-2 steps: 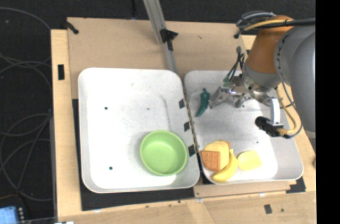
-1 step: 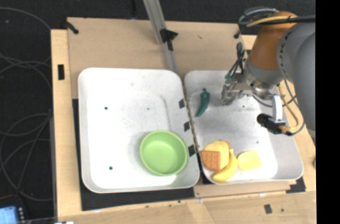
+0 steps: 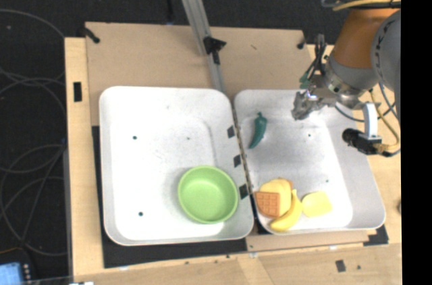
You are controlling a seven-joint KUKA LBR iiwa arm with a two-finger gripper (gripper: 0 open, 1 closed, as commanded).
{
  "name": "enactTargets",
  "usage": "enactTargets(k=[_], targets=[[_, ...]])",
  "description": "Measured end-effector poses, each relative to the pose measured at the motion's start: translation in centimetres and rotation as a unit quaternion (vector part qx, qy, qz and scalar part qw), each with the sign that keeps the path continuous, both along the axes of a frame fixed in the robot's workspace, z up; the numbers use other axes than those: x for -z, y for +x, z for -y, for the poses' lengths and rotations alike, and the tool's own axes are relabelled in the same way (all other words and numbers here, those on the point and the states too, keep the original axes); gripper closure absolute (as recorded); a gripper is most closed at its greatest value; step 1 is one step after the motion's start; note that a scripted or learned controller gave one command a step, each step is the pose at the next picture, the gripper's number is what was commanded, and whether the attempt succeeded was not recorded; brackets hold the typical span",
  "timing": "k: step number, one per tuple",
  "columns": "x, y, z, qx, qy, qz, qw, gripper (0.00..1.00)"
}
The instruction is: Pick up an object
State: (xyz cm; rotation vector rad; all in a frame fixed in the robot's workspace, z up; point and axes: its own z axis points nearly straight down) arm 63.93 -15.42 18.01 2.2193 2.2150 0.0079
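**A:** Camera view first: what is seen of the arm?

**B:** The arm (image 3: 361, 34) is seen reaching in from the right, and the gripper (image 3: 302, 106) is held over the far part of the right bin (image 3: 351, 175). Nothing is seen between its fingers; whether they are spread or closed cannot be told.

**A:** Where are the objects placed?

**B:** A dark green pepper (image 3: 258, 130) is seen lying near the right bin's left wall, apart from the gripper. Along the near edge of that bin a waffle-like orange piece (image 3: 268, 202), a banana (image 3: 289, 217) and a yellow lump (image 3: 316, 204) are grouped; the banana is touched by the orange piece, and the lump is set just beside it.

**A:** And the left bin (image 3: 155, 135)?

**B:** A green bowl (image 3: 208, 194) is found upright in its near right corner.
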Motion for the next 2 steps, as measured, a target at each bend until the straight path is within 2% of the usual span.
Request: enactTargets(k=[1,2], targets=[[-5.9,0.6,0.2,-0.002,-0.0001,-0.003,1.0,1.0],[-10.2,0.7,0.2,-0.003,0.0002,-0.001,1.0,1.0]])
